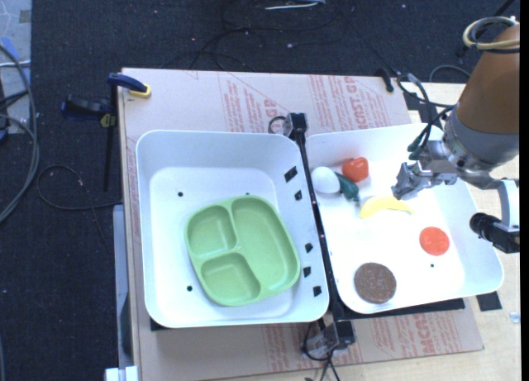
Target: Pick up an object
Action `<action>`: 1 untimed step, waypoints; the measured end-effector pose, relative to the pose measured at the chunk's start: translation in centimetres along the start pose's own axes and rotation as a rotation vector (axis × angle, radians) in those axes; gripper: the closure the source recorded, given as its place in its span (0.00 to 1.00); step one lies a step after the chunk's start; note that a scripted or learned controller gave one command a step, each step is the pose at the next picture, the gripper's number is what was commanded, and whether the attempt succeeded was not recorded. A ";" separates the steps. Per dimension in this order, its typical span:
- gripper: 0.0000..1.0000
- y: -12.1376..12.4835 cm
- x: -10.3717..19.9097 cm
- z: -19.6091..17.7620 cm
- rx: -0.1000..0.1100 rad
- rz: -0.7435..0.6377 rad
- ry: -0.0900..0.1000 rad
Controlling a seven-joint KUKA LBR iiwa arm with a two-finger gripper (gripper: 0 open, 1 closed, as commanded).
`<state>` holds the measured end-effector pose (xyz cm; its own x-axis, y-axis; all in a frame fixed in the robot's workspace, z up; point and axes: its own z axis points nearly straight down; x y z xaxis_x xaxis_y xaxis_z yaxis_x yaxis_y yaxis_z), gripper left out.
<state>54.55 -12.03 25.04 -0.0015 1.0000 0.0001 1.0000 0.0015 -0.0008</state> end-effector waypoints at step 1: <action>1.00 -0.3 5.7 0.1 0.004 -0.004 0.001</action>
<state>54.23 -6.33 24.95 -0.0052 1.0000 0.0013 1.0000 0.0052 -0.0050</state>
